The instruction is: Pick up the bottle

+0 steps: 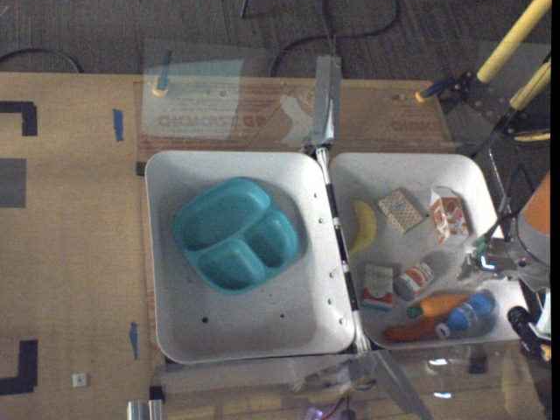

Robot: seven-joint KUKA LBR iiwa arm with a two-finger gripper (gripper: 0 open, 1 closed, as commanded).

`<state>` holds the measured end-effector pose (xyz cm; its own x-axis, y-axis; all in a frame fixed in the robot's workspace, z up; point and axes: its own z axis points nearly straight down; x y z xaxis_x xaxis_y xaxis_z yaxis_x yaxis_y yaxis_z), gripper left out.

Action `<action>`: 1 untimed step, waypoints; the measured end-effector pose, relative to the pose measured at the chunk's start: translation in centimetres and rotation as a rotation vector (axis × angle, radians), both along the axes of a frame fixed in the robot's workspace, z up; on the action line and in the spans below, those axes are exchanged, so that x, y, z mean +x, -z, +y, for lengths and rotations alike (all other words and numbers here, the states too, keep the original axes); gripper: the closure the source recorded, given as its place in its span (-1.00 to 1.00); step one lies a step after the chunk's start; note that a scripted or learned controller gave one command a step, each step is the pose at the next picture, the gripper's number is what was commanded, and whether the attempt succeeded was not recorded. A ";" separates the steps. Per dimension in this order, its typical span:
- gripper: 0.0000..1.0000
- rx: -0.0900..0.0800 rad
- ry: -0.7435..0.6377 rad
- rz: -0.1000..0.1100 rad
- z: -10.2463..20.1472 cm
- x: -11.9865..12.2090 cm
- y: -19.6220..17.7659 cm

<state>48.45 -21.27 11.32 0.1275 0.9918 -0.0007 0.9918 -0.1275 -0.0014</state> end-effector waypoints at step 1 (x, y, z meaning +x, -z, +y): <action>-1.00 0.000 0.001 0.000 0.0 0.0 0.0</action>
<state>48.44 -21.30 11.32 0.1281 0.9918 -0.0004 0.9918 -0.1281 -0.0017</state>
